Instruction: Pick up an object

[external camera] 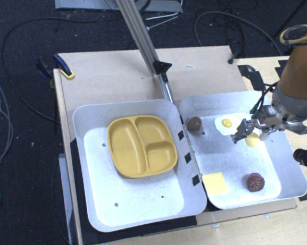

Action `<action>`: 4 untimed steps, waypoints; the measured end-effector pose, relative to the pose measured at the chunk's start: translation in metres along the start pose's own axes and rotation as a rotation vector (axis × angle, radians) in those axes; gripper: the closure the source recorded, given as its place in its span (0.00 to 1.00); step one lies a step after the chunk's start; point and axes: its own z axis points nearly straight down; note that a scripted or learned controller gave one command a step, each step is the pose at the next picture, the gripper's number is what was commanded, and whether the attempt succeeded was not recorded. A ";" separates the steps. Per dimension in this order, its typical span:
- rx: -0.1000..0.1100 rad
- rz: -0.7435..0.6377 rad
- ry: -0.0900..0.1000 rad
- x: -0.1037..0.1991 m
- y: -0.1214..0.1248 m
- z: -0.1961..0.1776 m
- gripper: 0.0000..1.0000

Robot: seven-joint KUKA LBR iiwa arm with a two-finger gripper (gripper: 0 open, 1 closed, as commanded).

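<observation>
Two white bins on your tabletop (112,77), arm over the right bin (286,179)
Your pincer (243,131) hangs beside the fried egg (225,123) near its far edge; grip unreadable

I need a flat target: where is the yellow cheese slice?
The cheese slice lies in the right bin, near its front left corner, left of the dark red ball.

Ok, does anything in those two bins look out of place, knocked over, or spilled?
Nothing stands out. The yellow divided plate lies flat in the left bin. In the right bin, the fried egg, brown ball, cheese slice and dark red piece lie apart, with nothing spilled.
</observation>
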 end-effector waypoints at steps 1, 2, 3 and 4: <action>0.001 0.000 0.000 0.000 0.002 -0.047 1.00; 0.006 -0.004 0.002 0.041 0.018 -0.037 1.00; 0.008 -0.004 0.003 0.089 0.031 -0.021 1.00; 0.009 -0.005 0.003 0.139 0.038 -0.008 1.00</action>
